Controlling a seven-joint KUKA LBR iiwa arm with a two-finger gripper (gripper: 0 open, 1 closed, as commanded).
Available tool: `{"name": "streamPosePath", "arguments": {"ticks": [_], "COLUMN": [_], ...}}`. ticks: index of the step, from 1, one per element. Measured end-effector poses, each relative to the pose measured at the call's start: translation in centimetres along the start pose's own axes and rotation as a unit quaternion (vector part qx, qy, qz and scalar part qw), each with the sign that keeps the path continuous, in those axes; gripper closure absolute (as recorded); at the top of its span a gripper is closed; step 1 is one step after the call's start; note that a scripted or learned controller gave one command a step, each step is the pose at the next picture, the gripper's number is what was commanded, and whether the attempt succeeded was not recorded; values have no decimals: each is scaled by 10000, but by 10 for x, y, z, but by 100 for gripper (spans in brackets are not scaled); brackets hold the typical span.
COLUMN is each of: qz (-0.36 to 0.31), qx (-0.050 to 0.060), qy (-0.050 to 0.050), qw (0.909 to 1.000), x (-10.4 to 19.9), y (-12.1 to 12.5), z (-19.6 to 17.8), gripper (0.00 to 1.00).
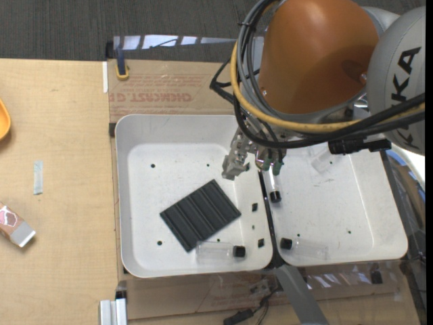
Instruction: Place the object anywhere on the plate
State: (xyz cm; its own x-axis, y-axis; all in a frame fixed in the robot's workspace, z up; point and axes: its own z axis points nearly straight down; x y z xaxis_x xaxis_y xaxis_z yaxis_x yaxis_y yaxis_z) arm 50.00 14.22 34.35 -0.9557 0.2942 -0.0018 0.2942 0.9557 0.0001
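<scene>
We see the claw (252,162) hanging just above the middle of the picture, over the line where the two white bins meet. It sits under the big orange and grey arm (318,49), with black and yellow wires looped around it. We cannot tell if the claw is wide or narrow, and we see nothing held in it. Just down and to the left of the claw lies the dark plate (201,214). It is flat, has ridges and is turned at a slant on the floor of the left bin (135,202). It is near the claw but not touching it. A small black block (238,252) sits below the plate's right corner, close to a clear see-through piece (213,249) by the bin's bottom edge. Another small black block (285,244) sits in the right bin (365,215), near its lower left corner. Further out, on the wooden bench (61,269) at the left of the picture, we see a little grey strip (38,178) and a small wrapped thing (15,225). Something orange (3,120) peeks in at the left edge.
</scene>
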Motion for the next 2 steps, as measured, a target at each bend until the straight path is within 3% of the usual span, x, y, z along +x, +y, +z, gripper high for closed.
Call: {"name": "streamPosePath", "arguments": {"ticks": [1, 2], "qz": [-928, -2364], "qx": [3, -6], "qy": [11, 0], "qw": [9957, 9716], "x": [6, -21], "y": [-55, -46], "z": [34, 44], "gripper": [100, 100]}}
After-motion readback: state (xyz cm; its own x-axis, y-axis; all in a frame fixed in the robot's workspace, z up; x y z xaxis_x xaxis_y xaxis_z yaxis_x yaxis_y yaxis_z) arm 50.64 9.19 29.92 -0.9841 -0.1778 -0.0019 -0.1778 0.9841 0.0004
